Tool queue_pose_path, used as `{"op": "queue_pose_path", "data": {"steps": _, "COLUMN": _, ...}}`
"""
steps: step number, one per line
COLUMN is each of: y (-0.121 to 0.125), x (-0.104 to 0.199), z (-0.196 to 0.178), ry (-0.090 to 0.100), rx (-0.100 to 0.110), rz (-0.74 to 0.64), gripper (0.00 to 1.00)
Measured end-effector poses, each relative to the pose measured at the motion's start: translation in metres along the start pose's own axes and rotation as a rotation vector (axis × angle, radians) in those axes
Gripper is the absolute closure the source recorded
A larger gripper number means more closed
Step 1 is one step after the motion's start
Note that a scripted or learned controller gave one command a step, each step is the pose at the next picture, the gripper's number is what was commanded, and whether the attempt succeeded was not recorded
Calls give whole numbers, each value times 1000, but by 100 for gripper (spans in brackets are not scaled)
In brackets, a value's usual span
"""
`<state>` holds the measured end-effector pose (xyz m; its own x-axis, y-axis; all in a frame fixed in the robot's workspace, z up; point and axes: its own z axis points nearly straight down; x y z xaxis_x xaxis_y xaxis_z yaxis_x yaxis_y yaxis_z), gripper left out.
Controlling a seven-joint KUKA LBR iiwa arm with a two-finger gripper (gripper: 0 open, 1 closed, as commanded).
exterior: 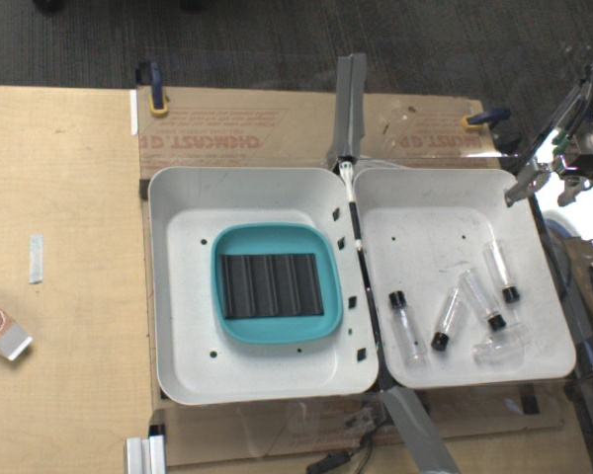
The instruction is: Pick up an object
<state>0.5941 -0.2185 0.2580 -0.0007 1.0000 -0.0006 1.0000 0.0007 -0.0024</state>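
Camera view: we note two shallow white bins side by side on the worktop (69, 166), which is covered in tan board.

The left bin (178, 294) holds a teal tray (275, 242) with a dark ribbed insert, sitting roughly at the bin's middle.

The right bin (425, 215) holds a scatter of clear tubes with black caps, all in its lower half. One tube (403, 326) lies near the left wall, cap toward the top. A second (447, 320) lies just right of it, slanted, cap at its lower end. A third (481, 302) crosses close to the second, cap low and right. A fourth (500, 273) lies farther right, cap at its lower end. A clear capless piece (496, 348) rests near the bin's lower right corner; we cannot make out its shape well.

The tool (558, 171) sits at the right edge, above the right bin's upper right corner, well apart from the tubes. It is seen partly and against glare; we cannot tell how far it is open, and we see nothing in it.

On the worktop left of the bins lie a small pale strip (36, 260) and, lower down, a reddish and white object (2, 330) at the edge. Two blue and yellow clamps (154, 89) (484, 119) grip the cardboard behind the bins.
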Motion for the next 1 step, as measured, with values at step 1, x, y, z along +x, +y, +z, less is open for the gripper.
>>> {"op": "queue_pose_path", "data": {"steps": 1, "y": 65, "x": 21, "z": 102, "ry": -1, "rx": -2, "rz": 45, "gripper": 0}}
